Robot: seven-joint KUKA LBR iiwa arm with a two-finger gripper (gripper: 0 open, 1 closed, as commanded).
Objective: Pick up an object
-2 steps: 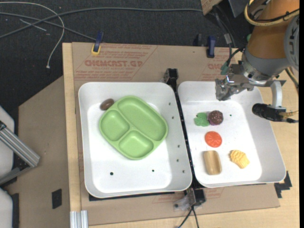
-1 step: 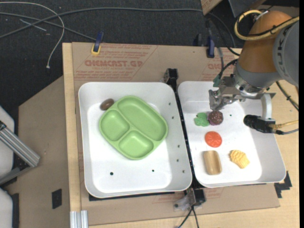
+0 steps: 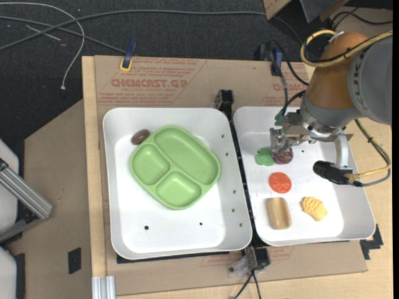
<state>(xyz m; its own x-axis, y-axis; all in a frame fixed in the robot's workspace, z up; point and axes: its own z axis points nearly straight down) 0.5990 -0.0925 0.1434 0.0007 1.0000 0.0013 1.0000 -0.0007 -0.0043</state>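
My gripper is low over the upper left part of the right bin. It stands directly above a small dark maroon object, which lies against a green leafy piece. The gripper body hides the top of the maroon object, and I cannot tell whether it touches it. In front of them lie a red round piece, a tan bread-like roll and a yellow ridged piece.
The left bin holds a green divided plate and a small brown lump beside it. A black part with a yellow cable hangs off the arm over the right bin. A black divider clamp sits between the bins.
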